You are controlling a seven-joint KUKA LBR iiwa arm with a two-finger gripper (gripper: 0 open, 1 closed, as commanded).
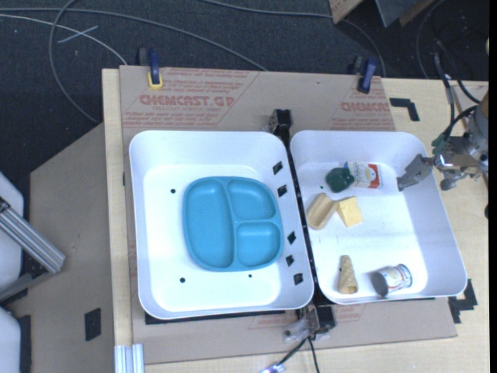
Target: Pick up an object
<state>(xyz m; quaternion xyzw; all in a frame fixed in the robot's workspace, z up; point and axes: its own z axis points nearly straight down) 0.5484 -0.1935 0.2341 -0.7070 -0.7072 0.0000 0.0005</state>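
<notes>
White plastic forms the two shallow bins set side by side on the bench. The left bin (155, 208) is occupied by a blue divided plate (232, 222) lying flat near its middle. In the right bin (439, 231) several small objects are scattered: a dark green object (338, 179) touching a small bottle with a red and white label (365, 175) in the upper part, a tan piece (318, 210) just beside a yellow block (349, 211) near the centre, and, lower down, a tan cone-shaped piece (347, 275) near a small can lying on its side (391, 279). The gripper (432, 169) is seen at the right edge of the frame, over the upper right rim of the right bin, well apart from every object. Its fingers (411, 174) are seen spread apart, with nothing between them.
</notes>
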